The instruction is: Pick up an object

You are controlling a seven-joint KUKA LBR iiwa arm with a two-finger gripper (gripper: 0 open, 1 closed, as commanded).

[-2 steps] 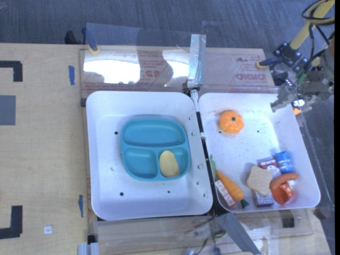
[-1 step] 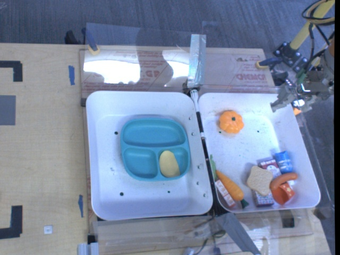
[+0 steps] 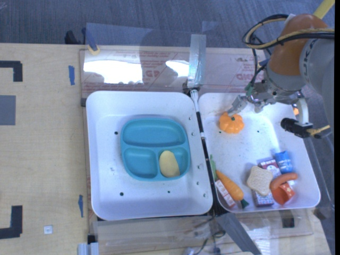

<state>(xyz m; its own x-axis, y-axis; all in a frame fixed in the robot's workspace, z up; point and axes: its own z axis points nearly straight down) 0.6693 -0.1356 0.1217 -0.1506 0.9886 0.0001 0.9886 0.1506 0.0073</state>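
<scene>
My gripper [image 3: 248, 103] hangs over the far end of the right bin [image 3: 249, 142], fingers open with nothing between them. Its left fingertip [image 3: 236, 105] is just above a small orange pumpkin [image 3: 231, 123], close to its stem. Farther toward the front of this bin lie a carrot [image 3: 232, 184], a slice of bread [image 3: 259, 179], a blue box [image 3: 283, 160] and a red toy [image 3: 281, 190]. The grey arm with its orange band [image 3: 292, 47] reaches in from the upper right.
The left bin [image 3: 101, 158] holds a blue divided tray [image 3: 151, 134] with a yellow oval food item [image 3: 169, 163] in its lower right compartment. A small red-and-white packet [image 3: 224, 193] lies beside the carrot. The divider between the bins [image 3: 201, 137] runs just left of the pumpkin.
</scene>
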